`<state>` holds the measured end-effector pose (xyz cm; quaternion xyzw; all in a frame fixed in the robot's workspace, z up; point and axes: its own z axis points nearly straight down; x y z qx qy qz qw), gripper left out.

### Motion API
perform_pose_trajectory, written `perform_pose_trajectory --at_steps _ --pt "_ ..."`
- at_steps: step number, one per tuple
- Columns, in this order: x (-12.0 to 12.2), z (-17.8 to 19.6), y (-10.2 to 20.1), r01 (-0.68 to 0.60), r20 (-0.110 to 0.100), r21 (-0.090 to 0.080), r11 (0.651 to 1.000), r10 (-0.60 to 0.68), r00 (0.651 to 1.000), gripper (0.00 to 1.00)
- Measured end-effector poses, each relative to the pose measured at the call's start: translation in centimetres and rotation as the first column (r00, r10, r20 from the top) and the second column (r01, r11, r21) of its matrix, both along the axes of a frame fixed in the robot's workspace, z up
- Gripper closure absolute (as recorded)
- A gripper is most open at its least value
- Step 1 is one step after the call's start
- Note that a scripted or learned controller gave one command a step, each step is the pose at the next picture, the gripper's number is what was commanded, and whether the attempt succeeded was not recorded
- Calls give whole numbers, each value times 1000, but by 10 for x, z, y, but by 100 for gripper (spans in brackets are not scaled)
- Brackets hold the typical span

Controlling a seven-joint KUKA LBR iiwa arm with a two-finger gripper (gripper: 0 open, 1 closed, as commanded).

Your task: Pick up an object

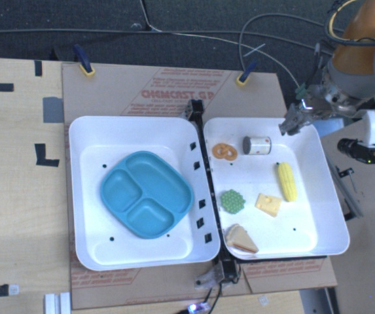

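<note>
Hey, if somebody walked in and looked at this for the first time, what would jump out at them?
Probably the blue divided plate, alone in the left bin and by far the biggest splash of colour. Next, the toy foods scattered in the right bin: a yellow corn cob, a pretzel, a green ball. The gripper hangs over that bin's far right corner.

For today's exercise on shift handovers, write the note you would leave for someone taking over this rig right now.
Gripper: hovering over the far right corner of the right white bin, holding nothing visible; whether open or shut is unclear.
Right bin holds: brown pretzel, small silver can on its side, yellow corn cob, green bumpy ball, yellow cheese wedge, tan sandwich slice.
Left white bin: blue divided plastic tray.
Done: nothing picked.
Left: descend, grasp one object, lift.
</note>
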<state>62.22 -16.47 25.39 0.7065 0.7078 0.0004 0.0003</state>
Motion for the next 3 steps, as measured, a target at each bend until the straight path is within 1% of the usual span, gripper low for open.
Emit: perform_pose_trajectory --at_steps 1,3 --pt "-10 -10 61 -4 -3 1 1000 4 1000 100" --pt "-29 -34 165 -3 -4 0 1000 3 1000 100"
